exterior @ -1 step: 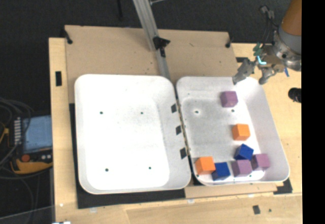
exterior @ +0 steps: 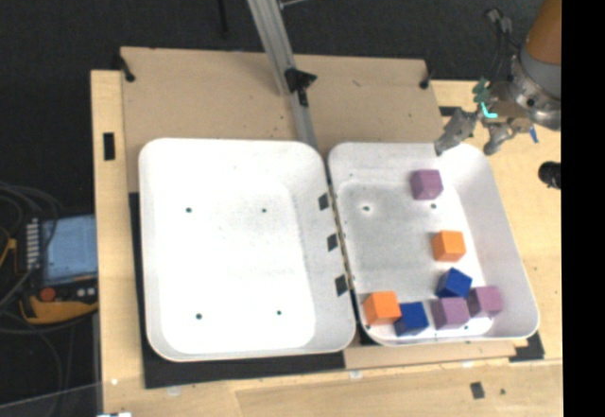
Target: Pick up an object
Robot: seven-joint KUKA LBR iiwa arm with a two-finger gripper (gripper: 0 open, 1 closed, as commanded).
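Note:
Several small cubes lie in the right bin [exterior: 378, 169]. A purple cube [exterior: 426, 183] sits near the bin's far side, with an orange cube [exterior: 448, 244] below it. Along the near edge are an orange cube [exterior: 382, 306], a blue cube [exterior: 411, 318], a purple cube [exterior: 450, 312], another blue cube [exterior: 455, 283] and another purple cube [exterior: 488, 300]. My gripper [exterior: 470, 141] hangs above the bin's far right corner, up and right of the far purple cube. Its fingers are spread open with nothing between them.
The left bin [exterior: 232, 245] lies beside the right one. A slanted metal rail [exterior: 274, 37] runs down to the gap between the bins. Cables and a blue box [exterior: 66, 250] sit off the bench's left side.

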